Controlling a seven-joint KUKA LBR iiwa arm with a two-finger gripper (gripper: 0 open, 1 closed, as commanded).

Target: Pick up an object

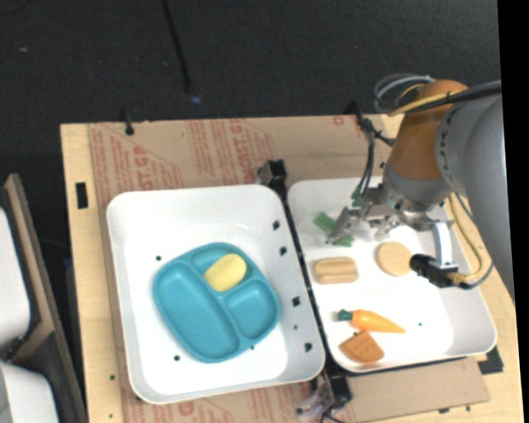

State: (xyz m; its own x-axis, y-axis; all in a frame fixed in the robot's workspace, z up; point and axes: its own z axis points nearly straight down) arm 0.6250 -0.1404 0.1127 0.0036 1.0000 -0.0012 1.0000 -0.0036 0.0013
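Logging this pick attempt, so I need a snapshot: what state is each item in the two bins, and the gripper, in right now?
Blue divided plastic plate: flat in the left bin.
Yellow oval piece: resting in a plate compartment.
Tan bun-shaped piece: lying loose in the right bin.
Round beige disc: lying flat.
Orange toy carrot: on its side.
Orange wedge: lying flat.
Small green piece: beside the gripper.
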